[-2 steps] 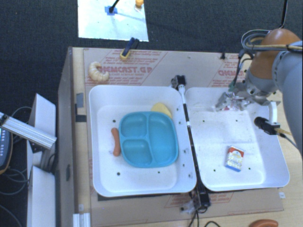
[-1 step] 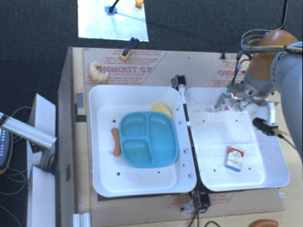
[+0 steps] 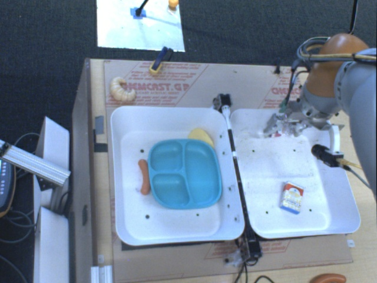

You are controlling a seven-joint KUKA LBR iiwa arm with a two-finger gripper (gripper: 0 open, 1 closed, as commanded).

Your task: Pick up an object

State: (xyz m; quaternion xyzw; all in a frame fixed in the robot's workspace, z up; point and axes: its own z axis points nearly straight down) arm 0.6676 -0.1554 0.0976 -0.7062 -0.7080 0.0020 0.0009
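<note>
Two white bins sit side by side on the surface point(image 3: 177, 78), and the grey arm point(image 3: 353, 81) with its orange band comes in from the right, bent down over the far end of the right bin point(image 3: 330, 217). The hand point(image 3: 284, 125) hangs low at that bin's back wall, near the upper left corner. Its metal parts are a small, blurry cluster from up here, so I cannot tell how far open it is, and nothing can be made out in its grip.

Down in the near part of the right bin lies a small box point(image 3: 292, 197), white with a red top edge, flat on the floor of the bin and well apart from the hand. That is the one loose object in this bin.

Over in the left bin point(image 3: 126, 217) a blue divided plate point(image 3: 184, 173) takes the middle. A slim orange sausage-shaped item point(image 3: 144, 176) lies just beside the plate's left edge, running front to back. A yellow item point(image 3: 201, 136) peeks out at the plate's far right corner, partly tucked behind it.

Behind the bins, on the brown board, a pale ridged curl point(image 3: 122, 89) rests at the left, and a dark and yellow tool point(image 3: 159, 61) lies at the board's back edge. Beyond that, a white sheet point(image 3: 118, 22) on the dark floor carries a small orange thing point(image 3: 172, 4).
</note>
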